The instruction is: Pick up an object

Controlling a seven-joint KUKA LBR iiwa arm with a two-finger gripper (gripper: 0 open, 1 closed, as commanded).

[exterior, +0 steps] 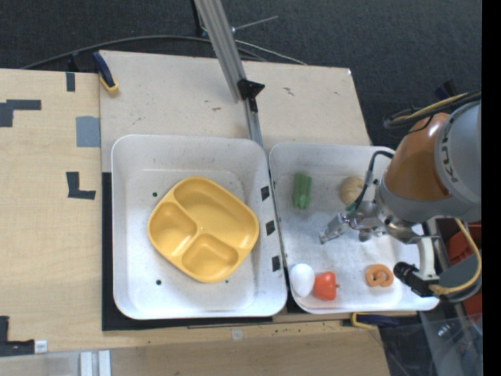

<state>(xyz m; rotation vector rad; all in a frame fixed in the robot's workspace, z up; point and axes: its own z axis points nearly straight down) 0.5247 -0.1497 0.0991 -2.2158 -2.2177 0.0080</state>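
The right bin [313, 151] holds a green block [302, 191], a tan round piece [351, 188], a white egg-like ball [301, 275], a red pepper-like toy [325, 286] and an orange ring [380, 276]. My gripper [335, 231] hangs over the middle of this bin, pointing left, below the tan piece and right of the green block. Nothing shows between its fingers. The arm's grey and orange wrist [423, 171] covers the bin's right side.
The left bin [125, 210] holds a yellow divided plate [204, 228]. A grey metal pole [227, 45] slants down from the top to the gap between the bins. A blue and yellow tool [106, 72] lies at the bench's back left.
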